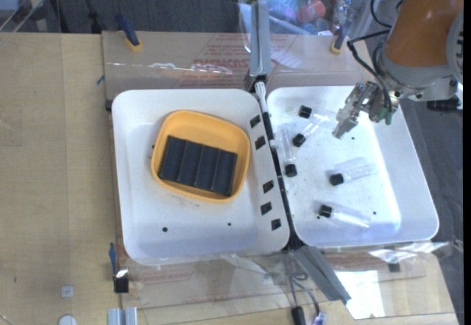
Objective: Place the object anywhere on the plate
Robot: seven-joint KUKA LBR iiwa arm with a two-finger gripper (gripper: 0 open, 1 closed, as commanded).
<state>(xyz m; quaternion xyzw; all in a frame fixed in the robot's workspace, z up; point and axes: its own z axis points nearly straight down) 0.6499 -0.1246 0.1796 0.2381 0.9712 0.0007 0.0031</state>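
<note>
Sitting on a wooden bench (44,169), left bin (132,235) holds yellow plate (165,129) near centre; clear black-capped vials (352,169) scattered in right bin (412,206), gripper (343,129) at 12 o'clock there, finger state unclear.

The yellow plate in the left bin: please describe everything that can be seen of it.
The yellow plate is a shallow, rounded-square dish, plastic by its look, with a raised rim. It lies flat in the left bin, turned slightly askew, toward the bin's upper middle. A dark ribbed rectangular block rests inside it, covering most of its floor. The gripper is far off, over the right bin.
</note>
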